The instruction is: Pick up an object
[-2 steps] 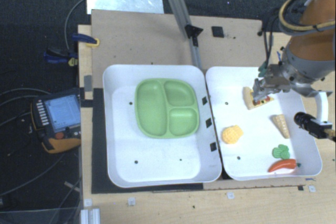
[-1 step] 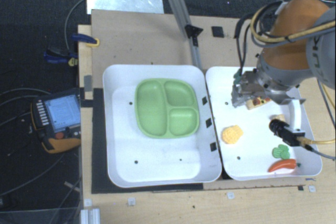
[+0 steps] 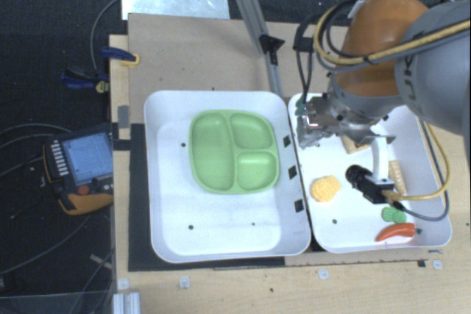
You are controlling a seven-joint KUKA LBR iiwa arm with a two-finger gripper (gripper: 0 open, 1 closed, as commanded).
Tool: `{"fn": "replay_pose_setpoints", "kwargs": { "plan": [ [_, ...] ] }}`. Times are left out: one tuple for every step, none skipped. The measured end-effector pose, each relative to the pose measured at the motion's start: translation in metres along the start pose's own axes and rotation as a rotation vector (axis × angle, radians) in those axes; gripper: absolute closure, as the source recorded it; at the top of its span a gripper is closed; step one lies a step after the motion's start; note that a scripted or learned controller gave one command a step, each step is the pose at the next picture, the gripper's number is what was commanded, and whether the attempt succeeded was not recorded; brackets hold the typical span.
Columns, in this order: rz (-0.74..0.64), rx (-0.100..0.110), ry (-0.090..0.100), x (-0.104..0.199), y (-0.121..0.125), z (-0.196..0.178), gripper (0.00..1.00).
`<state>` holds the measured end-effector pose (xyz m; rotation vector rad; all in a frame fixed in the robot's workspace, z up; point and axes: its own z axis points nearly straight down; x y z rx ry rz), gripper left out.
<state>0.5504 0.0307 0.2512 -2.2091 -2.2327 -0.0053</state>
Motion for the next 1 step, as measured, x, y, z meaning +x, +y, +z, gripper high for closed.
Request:
{"fn": "replay_pose_setpoints", "kwargs": {
  "plan": [
    [0.001, 0.002, -0.001, 0.049, 0.0013, 0.0171, 1.0]
  ]
}}
